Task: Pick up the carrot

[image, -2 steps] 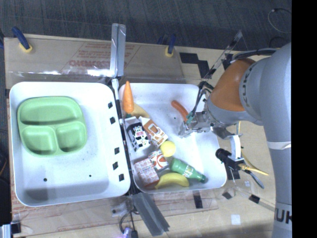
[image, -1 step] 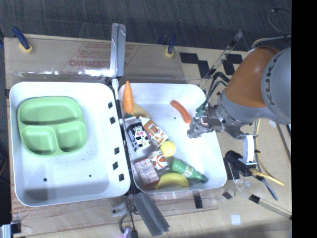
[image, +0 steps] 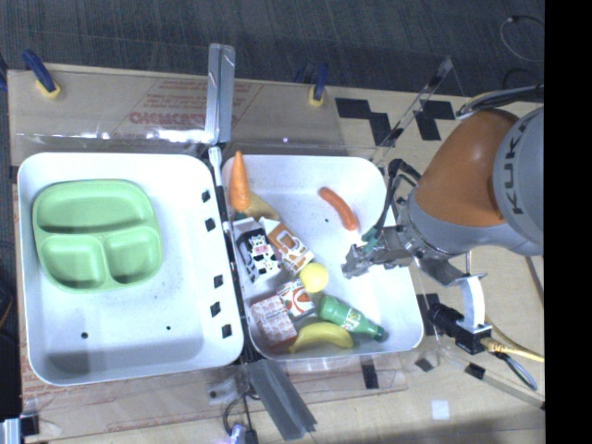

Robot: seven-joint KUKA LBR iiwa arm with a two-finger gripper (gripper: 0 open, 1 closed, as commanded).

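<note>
In the right bin (image: 370, 169), the carrot (image: 239, 183) is seen against the left wall, well apart from the gripper (image: 363, 259), whose finger state cannot be told; a mistaken grasp of the nearer orange sausage (image: 339, 207) is risked.

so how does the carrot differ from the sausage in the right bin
The carrot is paler orange, tapered to a point and bigger; the sausage is redder, with rounded ends and smaller. The carrot stands nearly vertical in the view along the bin's left wall; the sausage lies diagonally on open floor. Both are elongated and lie apart from the gripper.
</note>
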